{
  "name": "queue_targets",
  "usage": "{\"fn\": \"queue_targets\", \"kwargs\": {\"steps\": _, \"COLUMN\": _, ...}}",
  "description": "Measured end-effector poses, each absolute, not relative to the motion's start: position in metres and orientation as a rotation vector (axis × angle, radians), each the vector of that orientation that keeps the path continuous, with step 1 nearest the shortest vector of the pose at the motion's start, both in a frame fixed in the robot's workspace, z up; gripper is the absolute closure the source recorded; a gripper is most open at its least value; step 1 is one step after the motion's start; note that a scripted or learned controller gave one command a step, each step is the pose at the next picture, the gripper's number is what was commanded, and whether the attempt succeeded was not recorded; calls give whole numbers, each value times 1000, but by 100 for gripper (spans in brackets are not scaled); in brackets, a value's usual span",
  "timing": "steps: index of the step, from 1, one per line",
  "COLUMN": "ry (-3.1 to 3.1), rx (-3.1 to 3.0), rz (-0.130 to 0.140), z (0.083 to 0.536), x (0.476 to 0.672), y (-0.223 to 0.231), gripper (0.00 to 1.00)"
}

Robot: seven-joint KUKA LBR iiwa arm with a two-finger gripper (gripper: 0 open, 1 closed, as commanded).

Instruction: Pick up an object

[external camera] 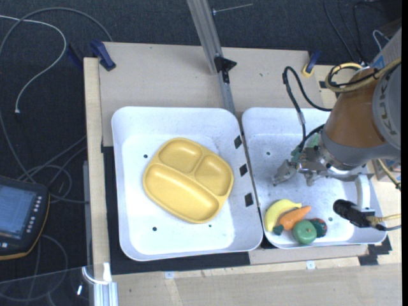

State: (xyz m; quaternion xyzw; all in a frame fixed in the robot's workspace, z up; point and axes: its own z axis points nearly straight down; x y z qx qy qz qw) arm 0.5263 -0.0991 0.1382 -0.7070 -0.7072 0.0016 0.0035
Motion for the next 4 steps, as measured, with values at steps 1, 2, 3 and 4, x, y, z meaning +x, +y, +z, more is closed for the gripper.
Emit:
{"fn": "queue_targets", "kwargs": {"steps": 1, "ry": -2216, "rx": -2216, "rz": 5, "z": 89, "x": 525, "y": -98, "gripper": 0}}
{"fn": "queue_targets", "kwargs": {"steps": 2, "ry": -2221, "rx": -2220, "rz": -3, "z": 103, "x": 527, "y": -98, "gripper": 100}}
{"fn": "queue_targets", "kwargs": {"steps": 3, "ry": -2225, "rx": -2225, "rz": -6, "z": 160, "x": 523, "y": -106, "gripper": 100}}
{"fn": "queue_targets", "kwargs": {"steps": 4, "ry": -2227, "rx": -2222, "rz": -7, "z": 209, "x": 519, "y": -98, "gripper": 100}}
